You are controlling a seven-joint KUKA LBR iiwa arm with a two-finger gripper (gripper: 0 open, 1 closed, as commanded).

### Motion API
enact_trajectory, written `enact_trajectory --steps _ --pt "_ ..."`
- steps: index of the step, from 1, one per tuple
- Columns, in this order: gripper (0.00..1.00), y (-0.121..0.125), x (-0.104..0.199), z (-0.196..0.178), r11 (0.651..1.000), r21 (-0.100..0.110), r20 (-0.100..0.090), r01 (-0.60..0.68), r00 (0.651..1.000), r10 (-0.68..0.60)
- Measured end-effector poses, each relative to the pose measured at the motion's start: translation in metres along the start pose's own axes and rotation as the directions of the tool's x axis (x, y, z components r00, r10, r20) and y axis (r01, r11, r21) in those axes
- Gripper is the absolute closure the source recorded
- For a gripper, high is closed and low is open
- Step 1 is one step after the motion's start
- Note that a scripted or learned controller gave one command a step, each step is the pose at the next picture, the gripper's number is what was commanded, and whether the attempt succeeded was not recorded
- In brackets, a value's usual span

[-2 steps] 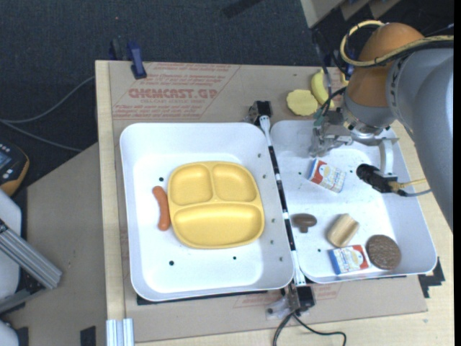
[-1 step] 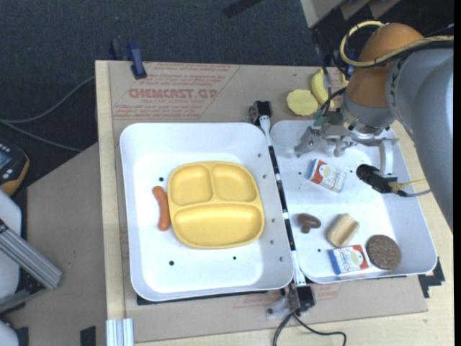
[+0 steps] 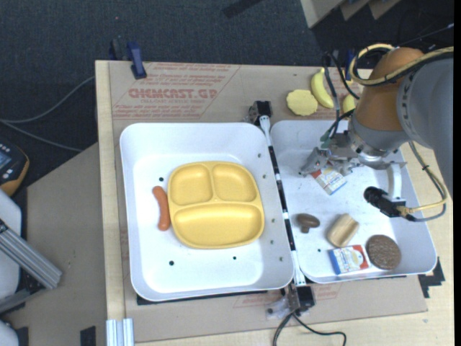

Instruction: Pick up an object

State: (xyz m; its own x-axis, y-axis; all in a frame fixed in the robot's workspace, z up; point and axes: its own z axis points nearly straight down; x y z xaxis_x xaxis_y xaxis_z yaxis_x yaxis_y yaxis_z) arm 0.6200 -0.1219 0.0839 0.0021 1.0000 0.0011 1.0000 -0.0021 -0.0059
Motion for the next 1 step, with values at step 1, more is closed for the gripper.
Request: enact_trajectory --steps 1 --pt "1.0 0.0026 0.0008 -0.0114 1.0 -0.007 0.001 0.001 1.0 -0.001"
